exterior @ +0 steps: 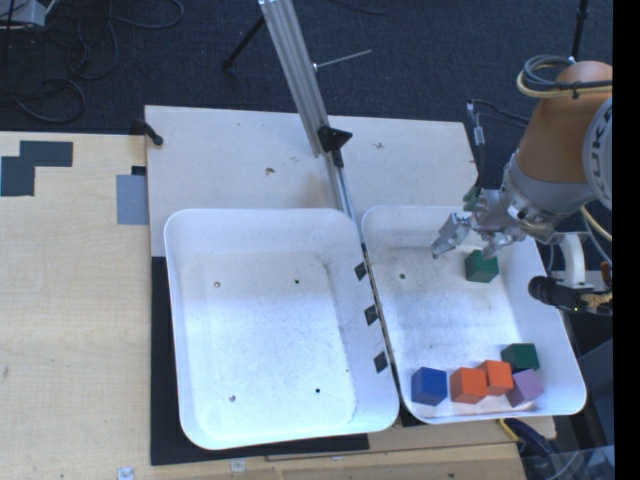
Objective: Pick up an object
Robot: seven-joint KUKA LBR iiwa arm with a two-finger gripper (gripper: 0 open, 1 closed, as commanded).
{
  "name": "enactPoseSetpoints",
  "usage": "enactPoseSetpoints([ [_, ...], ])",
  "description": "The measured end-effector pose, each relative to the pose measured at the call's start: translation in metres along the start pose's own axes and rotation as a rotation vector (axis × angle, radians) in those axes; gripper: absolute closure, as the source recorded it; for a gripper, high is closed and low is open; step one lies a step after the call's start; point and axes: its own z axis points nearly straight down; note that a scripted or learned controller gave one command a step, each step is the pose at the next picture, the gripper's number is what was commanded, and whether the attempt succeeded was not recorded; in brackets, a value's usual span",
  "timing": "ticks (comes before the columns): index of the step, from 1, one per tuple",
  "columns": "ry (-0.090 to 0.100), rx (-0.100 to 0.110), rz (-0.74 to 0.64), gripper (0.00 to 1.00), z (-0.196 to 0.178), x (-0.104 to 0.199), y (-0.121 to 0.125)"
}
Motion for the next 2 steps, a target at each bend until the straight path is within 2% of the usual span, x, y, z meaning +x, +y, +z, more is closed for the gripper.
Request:
enactPoseSetpoints([
  [1,-0.006,-0.007,0.005,0.00,-0.051,-0.076,0.015],
  [2,0.000,0.004,0.000,0.00,0.115,-0.076,0.013],
])
